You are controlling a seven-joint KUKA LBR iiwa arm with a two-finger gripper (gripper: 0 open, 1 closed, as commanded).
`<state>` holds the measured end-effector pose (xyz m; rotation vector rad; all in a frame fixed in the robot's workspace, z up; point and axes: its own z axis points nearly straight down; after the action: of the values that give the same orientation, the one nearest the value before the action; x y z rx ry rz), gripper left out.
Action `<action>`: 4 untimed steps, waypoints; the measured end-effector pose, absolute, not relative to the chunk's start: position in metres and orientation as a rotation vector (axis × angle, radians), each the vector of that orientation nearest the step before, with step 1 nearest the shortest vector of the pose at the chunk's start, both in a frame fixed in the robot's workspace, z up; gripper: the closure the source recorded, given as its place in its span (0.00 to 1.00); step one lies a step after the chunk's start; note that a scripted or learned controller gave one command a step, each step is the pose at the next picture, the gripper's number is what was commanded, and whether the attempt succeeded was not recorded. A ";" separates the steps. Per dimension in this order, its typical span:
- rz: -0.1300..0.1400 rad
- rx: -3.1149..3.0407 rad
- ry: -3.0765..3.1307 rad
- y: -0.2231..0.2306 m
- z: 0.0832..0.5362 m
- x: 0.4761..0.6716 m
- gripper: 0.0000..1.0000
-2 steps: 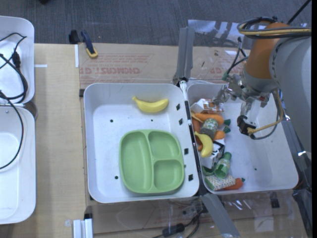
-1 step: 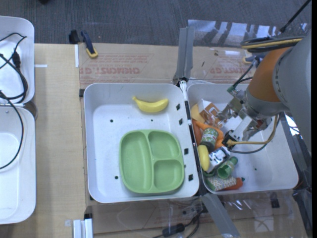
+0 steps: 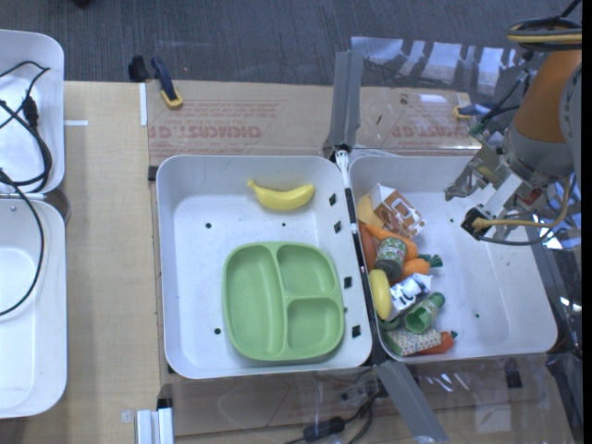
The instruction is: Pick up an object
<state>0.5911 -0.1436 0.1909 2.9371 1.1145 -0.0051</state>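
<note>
Object pile (image 3: 402, 280) (mixed small items, mostly orange and green) against left wall of right bin (image 3: 509, 294), gripper (image 3: 474, 181) above that bin's far right part, apart from pile, its opening cannot be told, banana (image 3: 281, 194) and green divided plate (image 3: 282, 301) in left bin (image 3: 185, 276)

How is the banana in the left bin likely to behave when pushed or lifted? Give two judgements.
The banana looks smooth, so it may slip. Its curve, lying flat in the left bin, probably lets it spin when nudged.
</note>
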 end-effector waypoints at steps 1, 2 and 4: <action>0.028 2.936 1.078 -0.115 0.113 0.599 0.00; -0.005 2.896 1.217 -0.166 0.239 0.598 0.00; -0.003 2.560 1.820 -0.141 0.212 0.586 0.00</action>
<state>0.5863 -0.1407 0.2118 2.5603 1.8205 -0.0030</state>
